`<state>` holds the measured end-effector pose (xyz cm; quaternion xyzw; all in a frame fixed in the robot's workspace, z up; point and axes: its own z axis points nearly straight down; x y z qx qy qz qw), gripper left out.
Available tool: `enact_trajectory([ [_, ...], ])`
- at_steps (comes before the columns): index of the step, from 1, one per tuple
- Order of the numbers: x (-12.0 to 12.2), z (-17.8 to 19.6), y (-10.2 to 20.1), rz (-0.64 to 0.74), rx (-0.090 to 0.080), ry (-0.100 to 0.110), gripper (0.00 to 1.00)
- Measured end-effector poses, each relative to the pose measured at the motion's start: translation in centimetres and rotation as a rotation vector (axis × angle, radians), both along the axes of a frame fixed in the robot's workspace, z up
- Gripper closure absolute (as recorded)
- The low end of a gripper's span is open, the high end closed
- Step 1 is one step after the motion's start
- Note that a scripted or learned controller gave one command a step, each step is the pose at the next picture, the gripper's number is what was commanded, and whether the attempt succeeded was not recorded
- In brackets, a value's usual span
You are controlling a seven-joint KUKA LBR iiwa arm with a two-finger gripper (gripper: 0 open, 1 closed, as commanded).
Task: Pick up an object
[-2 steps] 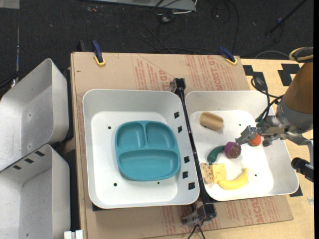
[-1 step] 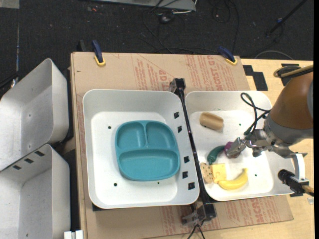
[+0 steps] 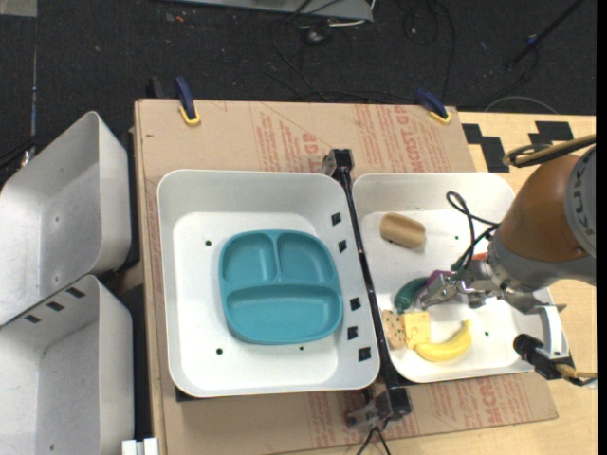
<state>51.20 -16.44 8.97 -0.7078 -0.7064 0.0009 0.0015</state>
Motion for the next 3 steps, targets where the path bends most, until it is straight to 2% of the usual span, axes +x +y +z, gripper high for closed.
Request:
enact_trajectory([
  [1, 0.1, 1.2, 0.0, -0.001, -0.001, -0.003, 1.00],
  [2, 0.7, 6.9, -0.8, 0.004, -0.003, -0.007, 1.00],
  [3, 1.4, 13.0, -0.4, 0.006, -0.003, -0.010, 1.00],
])
